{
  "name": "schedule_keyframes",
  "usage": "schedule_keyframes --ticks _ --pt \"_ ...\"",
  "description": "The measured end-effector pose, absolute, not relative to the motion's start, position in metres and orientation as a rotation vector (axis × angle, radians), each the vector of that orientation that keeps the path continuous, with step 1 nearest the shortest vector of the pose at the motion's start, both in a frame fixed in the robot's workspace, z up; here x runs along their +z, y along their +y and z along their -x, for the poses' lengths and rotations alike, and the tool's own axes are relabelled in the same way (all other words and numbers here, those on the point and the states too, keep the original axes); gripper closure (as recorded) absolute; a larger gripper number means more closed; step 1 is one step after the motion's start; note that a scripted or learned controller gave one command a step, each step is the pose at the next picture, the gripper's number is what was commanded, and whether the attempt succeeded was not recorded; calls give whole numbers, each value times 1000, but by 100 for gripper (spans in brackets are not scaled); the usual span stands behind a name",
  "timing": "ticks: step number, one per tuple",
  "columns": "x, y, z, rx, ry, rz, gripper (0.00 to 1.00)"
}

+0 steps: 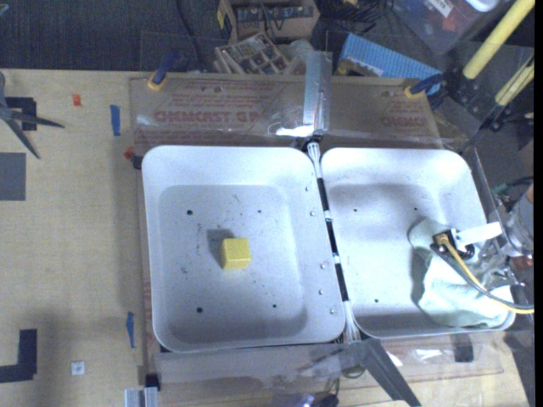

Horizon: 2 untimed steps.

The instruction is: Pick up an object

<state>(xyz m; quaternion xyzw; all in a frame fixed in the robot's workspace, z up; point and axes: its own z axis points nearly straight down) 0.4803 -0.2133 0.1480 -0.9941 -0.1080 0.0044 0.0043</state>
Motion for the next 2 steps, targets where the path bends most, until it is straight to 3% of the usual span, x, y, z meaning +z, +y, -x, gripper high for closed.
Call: schedule_keyframes --ticks 2 --pt "166 -212 -481 22 -349 3109 100"
